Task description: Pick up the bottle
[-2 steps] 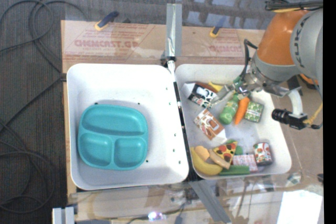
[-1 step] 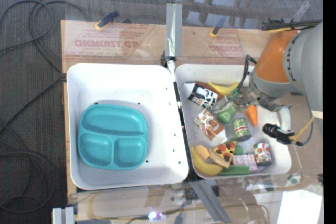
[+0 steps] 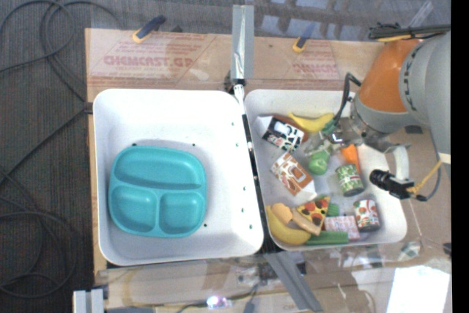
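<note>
While the arm overhangs the right bin, its gripper is hidden

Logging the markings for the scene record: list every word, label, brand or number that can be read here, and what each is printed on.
"CHEMCAST GP", as best it reads, faint red print, repeated on the tan protective sheet over the bench.
Small black and white carton: pattern, too blurred to read.
White and brown snack packet: print too small to read.
Green can and red can: labels illegible.
Pink flat packet: unreadable.
</note>
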Available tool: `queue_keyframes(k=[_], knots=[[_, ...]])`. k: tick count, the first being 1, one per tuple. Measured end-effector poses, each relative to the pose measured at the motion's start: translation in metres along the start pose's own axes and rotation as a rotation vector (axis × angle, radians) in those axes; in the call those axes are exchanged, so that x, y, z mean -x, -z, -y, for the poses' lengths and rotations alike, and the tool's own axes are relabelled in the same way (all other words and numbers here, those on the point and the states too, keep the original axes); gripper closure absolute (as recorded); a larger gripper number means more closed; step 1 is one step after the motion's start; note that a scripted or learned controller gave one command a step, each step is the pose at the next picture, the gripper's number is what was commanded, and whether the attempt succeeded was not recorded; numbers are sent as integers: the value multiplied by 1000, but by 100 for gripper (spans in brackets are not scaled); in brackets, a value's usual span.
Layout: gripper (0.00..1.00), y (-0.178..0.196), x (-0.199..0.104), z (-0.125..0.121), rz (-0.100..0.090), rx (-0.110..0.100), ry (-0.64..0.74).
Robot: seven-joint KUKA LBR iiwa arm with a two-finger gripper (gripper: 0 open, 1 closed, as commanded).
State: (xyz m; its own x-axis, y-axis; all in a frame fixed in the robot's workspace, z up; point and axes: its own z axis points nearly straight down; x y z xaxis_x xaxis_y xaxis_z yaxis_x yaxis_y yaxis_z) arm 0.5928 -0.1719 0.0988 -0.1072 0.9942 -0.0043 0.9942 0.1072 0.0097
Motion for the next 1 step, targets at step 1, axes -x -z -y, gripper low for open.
queue_keyframes(k=[1], knots=[[100,133,-18,-11,-1,-11,9]])
